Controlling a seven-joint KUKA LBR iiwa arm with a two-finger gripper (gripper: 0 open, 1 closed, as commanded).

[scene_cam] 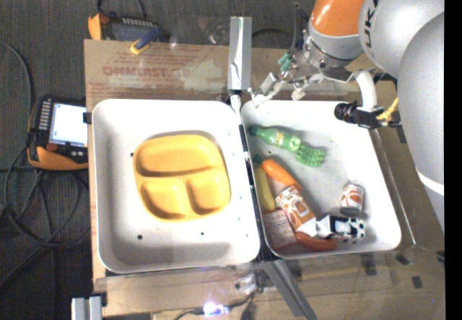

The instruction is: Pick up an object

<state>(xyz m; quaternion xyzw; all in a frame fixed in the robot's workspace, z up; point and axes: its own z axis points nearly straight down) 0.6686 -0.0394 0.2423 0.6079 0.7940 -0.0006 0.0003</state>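
A: What is on the left?

B: A yellow tray [184,174] lies in the left bin [108,188].

A: And the right bin [375,196]?

B: It has toys. A green bottle [276,139] lies near the bin's upper left corner. Its long side runs left to right, tipped a bit down to the right.

A: Where is the claw [278,84]?

B: At the upper right of the picture, just above that bin's top edge. It holds nothing. I cannot tell if it is spread or pressed together.

A: So which way to go?

B: I think down the picture. The bottle lies right below the claw.
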